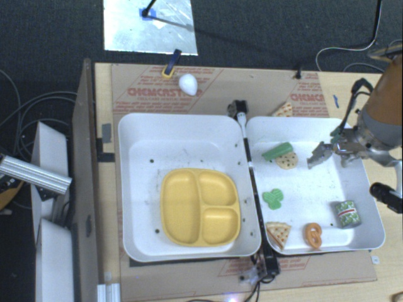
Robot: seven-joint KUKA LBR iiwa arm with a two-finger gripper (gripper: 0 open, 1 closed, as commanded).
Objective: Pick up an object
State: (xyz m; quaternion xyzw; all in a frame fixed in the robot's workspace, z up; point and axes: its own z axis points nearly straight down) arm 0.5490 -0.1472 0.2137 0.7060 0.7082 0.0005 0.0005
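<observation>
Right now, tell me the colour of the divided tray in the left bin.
Yellow: the divided tray shows plainly in the camera view.

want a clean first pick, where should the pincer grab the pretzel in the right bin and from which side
Take the pretzel from straight above, closing across its narrow width. It lies flat near the front wall of the right bin, so a side approach would meet the wall. The cracker wedge and green can sit apart from it, leaving room.

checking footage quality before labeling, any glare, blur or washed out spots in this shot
Camera view: the foil sheet on the dark floor glares; the white ball and the right bin floor look nearly washed out; the gripper is soft, its fingers hard to read; small items such as the pretzel stay reasonably sharp; shadows are faint.
</observation>
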